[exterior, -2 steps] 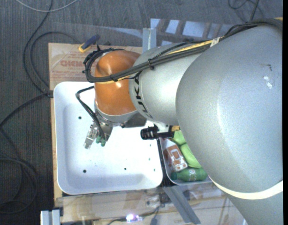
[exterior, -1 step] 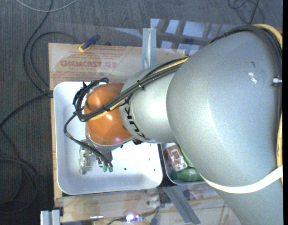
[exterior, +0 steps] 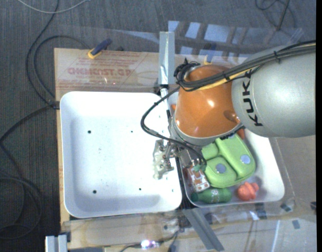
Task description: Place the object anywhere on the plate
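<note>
My gripper hangs below the orange wrist band, over the right rim of the left white bin, close to the divider between the two bins. Nothing can be made out in it. In the right bin, a bulky light green object with grey round spots lies just right of the gripper. A dark green elongated object rests at that bin's front wall, and a small orange-red object sits beside it. The arm hides most of the right bin's back half.
The grey arm body reaches in from the right, above the right bin. A black cable loops from the wrist over the left bin's right edge. A brown board with a small blue-and-yellow item lies behind the bins.
</note>
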### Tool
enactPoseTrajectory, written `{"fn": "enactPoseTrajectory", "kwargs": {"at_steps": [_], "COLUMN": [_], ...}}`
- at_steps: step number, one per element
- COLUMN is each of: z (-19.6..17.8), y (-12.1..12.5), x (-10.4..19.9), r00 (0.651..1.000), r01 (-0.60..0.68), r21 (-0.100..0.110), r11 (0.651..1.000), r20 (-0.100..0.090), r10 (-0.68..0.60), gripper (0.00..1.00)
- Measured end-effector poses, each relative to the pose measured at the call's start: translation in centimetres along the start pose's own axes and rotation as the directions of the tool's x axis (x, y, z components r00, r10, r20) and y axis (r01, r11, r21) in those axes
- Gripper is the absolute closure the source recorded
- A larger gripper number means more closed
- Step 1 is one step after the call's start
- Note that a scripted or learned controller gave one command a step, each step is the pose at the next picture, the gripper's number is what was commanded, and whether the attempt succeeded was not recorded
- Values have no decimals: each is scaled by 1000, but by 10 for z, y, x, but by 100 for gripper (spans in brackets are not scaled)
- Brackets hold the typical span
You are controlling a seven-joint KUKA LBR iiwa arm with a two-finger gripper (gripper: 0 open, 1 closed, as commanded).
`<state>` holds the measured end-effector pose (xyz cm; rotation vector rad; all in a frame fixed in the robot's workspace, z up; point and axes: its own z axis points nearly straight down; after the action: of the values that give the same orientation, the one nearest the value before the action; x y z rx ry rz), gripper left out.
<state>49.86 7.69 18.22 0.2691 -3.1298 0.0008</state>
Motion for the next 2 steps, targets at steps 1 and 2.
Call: {"fn": "enactPoseTrajectory", "kwargs": {"at_steps": [1, 2], "z": [-26, -18], "y": [12, 98], "x": [-5, -25], "r00": [991, 1000], "r01": [131, -11], "r21": [-1, -2], "r11": [991, 1000], "r20": [0, -2], "r10": [-131, 11], "gripper": [100, 100]}}
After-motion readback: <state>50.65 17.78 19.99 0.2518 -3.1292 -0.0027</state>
